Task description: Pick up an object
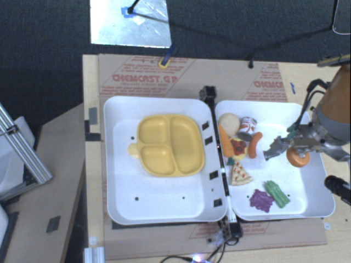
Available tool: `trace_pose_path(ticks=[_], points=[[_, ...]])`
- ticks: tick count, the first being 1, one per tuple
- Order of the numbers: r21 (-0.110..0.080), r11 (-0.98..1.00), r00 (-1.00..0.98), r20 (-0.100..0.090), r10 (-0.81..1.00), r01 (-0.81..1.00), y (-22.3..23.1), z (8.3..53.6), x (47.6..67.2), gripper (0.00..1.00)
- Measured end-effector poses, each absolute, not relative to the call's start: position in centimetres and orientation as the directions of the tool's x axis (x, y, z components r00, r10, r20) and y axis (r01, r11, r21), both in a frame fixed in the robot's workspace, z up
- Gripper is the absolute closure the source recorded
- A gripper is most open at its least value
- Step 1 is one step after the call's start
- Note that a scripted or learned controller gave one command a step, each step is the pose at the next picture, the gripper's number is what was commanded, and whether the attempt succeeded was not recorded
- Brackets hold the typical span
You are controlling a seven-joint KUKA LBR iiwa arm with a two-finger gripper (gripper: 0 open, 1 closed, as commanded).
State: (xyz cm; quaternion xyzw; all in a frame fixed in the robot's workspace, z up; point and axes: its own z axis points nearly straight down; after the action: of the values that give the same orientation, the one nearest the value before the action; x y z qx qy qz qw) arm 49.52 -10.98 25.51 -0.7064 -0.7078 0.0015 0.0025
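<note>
Approach stage: the gripper (272, 149) hangs over bare floor in the right bin (315, 201), carrying nothing; whether it is open or closed cannot be told from here. No object lifted yet. Candidates lie in that bin: a smooth sausage (254, 144) just left of the tool, a flat pizza slice (239, 174), knobbly purple grapes (261, 200), a ridged green piece (277, 194). Next move calls for lining up over one and descending. The left bin (118, 201) holds a glossy yellow divided plate (167, 145)
</note>
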Motion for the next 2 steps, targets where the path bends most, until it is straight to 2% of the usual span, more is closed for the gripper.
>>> trace_pose_path(ticks=[1, 2], points=[[0.002, 0.003, -0.003, 0.000, 1.000, 1.000, -11.0, 25.9, 49.7, 0.00], [-0.004, 0.002, -0.002, 0.001, 1.000, 1.000, -9.9, 20.4, 49.6, 0.00]])
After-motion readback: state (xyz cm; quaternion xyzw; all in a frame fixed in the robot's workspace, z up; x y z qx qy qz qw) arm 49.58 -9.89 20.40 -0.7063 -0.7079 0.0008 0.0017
